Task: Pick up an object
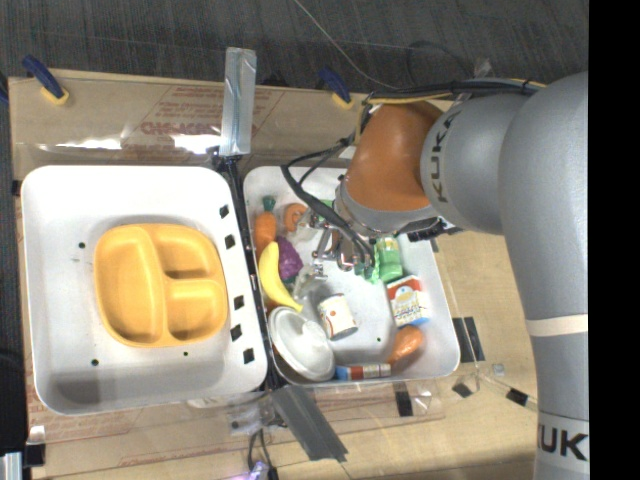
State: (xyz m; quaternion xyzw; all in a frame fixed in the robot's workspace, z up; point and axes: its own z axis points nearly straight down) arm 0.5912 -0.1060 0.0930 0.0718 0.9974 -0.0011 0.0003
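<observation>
We see the arm (pixel 500 148) reaching over the right bin (pixel 440 338), the jaws (pixel 335 253) low among its clutter near the banana (pixel 272 276) and white cup (pixel 338 316); their state we cannot tell. Approach step, we judge; next, closing on one object

The pincer (pixel 335 253) hangs low in the right bin (pixel 440 318). Just to its left lie a purple thing (pixel 288 259) and a banana (pixel 271 276). A white cup (pixel 338 317) sits just below it. A green pack (pixel 388 261) is at its right. Far left, a yellow tray (pixel 160 283) fills the other bin (pixel 50 268).
</observation>
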